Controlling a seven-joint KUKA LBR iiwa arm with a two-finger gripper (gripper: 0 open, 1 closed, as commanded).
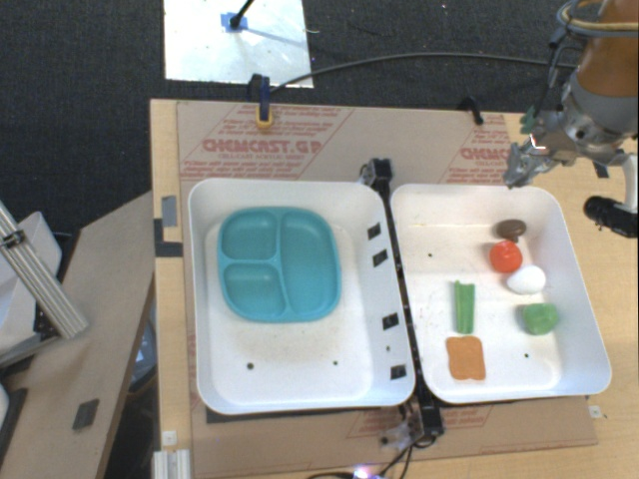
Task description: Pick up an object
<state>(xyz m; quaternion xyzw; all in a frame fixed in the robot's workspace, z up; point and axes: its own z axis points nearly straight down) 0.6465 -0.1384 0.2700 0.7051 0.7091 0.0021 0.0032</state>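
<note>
In the right bin (pixel 574 267), six small smooth toy foods are lying, one teal sectioned plate (pixel 279 264) sitting left; gripper (pixel 521 168) jaw state unclear.

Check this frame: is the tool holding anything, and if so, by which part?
Nothing is held. The tool hangs above the right bin's far rim, apart from the food items lying in it.
</note>
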